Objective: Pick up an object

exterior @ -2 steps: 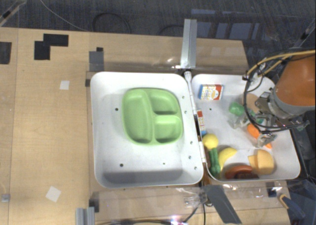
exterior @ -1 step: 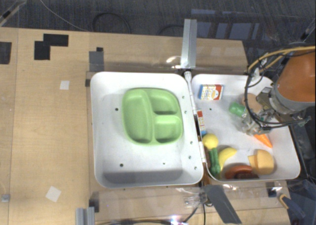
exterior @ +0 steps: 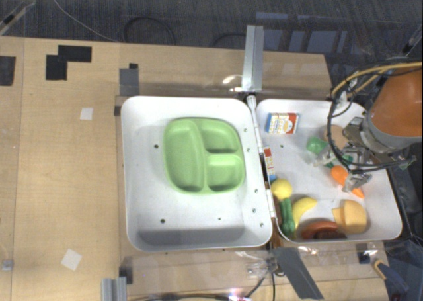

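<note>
In the right bin, nearest lie a brown piece and yellow fruits. Farther right, the hand sits by an orange object; its grip I cannot tell. The left bin holds a green tray.

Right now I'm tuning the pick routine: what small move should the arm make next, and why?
Probably a short descent straight down: the gripper sits over the right bin by the orange piece, and nothing shows between its fingers yet.
</note>
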Robot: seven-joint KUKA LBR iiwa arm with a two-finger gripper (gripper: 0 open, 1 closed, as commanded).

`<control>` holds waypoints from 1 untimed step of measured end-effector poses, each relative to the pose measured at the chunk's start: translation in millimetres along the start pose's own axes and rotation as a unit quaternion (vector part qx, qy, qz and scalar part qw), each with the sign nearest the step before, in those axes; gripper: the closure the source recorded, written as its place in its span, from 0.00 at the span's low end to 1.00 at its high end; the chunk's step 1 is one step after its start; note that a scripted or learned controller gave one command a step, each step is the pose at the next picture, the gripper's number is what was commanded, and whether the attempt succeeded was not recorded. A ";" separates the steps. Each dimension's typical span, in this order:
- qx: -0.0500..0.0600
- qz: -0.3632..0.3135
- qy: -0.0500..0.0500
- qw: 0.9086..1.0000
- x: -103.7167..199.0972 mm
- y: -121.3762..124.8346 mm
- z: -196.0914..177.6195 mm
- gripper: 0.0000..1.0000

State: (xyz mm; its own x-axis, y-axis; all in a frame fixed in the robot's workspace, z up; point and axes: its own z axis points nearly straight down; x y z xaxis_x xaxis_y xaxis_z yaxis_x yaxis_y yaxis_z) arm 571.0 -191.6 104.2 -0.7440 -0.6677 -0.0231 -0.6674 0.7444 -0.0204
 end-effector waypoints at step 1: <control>-0.003 0.038 0.005 0.999 18.5 14.9 13.4 0.00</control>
State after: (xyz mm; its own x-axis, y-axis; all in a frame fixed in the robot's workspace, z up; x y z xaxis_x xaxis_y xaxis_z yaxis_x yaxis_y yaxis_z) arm 547.7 -192.9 90.1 -0.7934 -0.6086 -0.0136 -0.6085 0.7935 -0.0123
